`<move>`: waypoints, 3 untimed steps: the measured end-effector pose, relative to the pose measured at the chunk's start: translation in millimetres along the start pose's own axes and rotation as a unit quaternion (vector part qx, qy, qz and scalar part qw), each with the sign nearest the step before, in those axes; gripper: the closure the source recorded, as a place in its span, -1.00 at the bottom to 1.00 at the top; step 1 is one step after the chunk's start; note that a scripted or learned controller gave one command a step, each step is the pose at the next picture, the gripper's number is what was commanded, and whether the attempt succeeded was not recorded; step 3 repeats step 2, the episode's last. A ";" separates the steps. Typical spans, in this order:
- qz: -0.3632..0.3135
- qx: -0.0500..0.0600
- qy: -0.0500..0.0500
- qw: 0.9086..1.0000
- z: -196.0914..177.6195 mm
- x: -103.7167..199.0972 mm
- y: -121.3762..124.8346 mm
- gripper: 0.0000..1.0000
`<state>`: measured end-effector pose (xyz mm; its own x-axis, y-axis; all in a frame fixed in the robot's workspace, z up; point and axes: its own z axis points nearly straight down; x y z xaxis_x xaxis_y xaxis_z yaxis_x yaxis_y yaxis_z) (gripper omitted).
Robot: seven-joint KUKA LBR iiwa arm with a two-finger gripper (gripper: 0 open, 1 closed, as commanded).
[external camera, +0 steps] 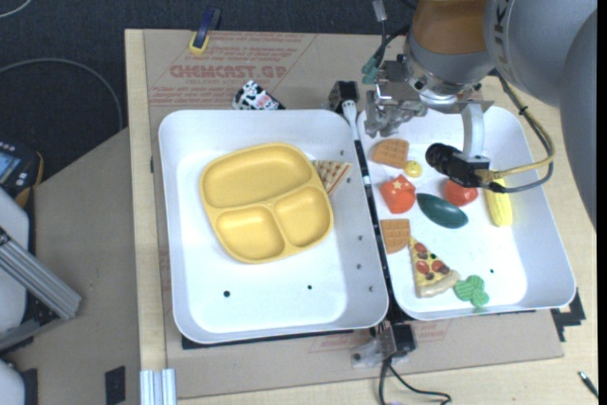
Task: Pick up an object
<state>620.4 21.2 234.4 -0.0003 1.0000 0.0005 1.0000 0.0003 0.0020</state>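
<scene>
Jaws (384,116) — whether apart or together I cannot tell — should descend squarely onto the cracker (390,153) just below.

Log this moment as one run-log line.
phase: reaching | gripper: above right bin far-left corner, nothing seen held | nearest: cracker | left bin: yellow divided plate
</scene>
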 end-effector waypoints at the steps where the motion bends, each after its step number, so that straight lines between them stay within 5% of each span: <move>1: 0.000 0.000 0.000 1.000 3.1 -1.8 3.7 1.00; 3: 0.001 0.003 0.000 1.000 2.1 1.3 -10.9 1.00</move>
